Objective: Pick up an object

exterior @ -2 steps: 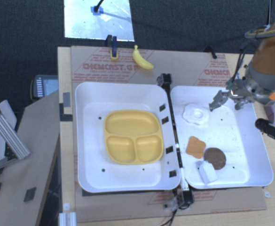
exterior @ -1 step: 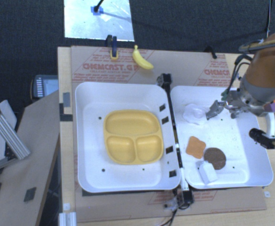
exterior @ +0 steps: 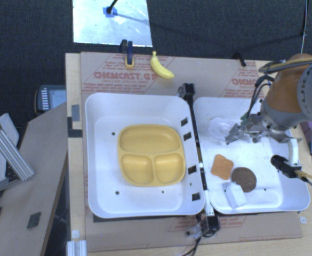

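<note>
The grey arm (exterior: 311, 96), with its orange band, is reaching in over the right edge of the right bin (exterior: 301, 199). The gripper (exterior: 237, 136) is hanging over the far half of that bin, toward its far left corner. From this slant I cannot tell whether the claw is standing wide or narrow.

Just beside the gripper, on its left, a pale translucent thing (exterior: 218, 127) is lying on the bin floor close to the far left corner. It is possibly a clear plastic cup, but it is too faint against the white to be sure.

Three more things are lying close together in the near half of the right bin. An orange-tan flat piece (exterior: 222, 166) is sitting toward the left edge. A brown round disc (exterior: 245, 178) is lying just beside it, a little nearer the near edge. A small white block (exterior: 234, 195) is resting by the near edge and appears to be touching the disc.

The left bin (exterior: 100, 111) is carrying a yellow divided plate (exterior: 148, 153) around its middle, with one long compartment toward the far edge and two smaller ones toward the near edge.

Beyond the bins, a yellow banana (exterior: 161, 67) is lying on the bench near its far edge. A yellow clamp (exterior: 128, 56) is sitting just to the banana's left, at that same edge.
</note>
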You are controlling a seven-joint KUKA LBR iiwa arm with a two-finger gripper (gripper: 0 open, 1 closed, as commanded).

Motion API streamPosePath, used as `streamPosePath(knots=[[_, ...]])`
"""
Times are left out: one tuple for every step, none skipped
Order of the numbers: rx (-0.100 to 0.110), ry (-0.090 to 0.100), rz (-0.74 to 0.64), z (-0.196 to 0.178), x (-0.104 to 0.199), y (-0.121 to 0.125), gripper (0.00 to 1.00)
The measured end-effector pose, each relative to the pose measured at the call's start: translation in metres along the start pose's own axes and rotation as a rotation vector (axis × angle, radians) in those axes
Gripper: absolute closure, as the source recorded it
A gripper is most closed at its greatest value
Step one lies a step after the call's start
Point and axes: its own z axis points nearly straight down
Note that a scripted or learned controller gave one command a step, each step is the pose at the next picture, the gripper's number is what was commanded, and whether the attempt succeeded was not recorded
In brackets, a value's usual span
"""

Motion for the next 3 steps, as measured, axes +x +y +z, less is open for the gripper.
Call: streamPosePath(knots=[[-0.005, -0.001, 0.000, -0.014, -0.001, 0.001, 1.00], [-0.010, -0.002, -0.002, -0.079, -0.002, 0.001, 1.00], [-0.010, -0.002, -0.002, -0.129, -0.002, 0.002, 1.00]])
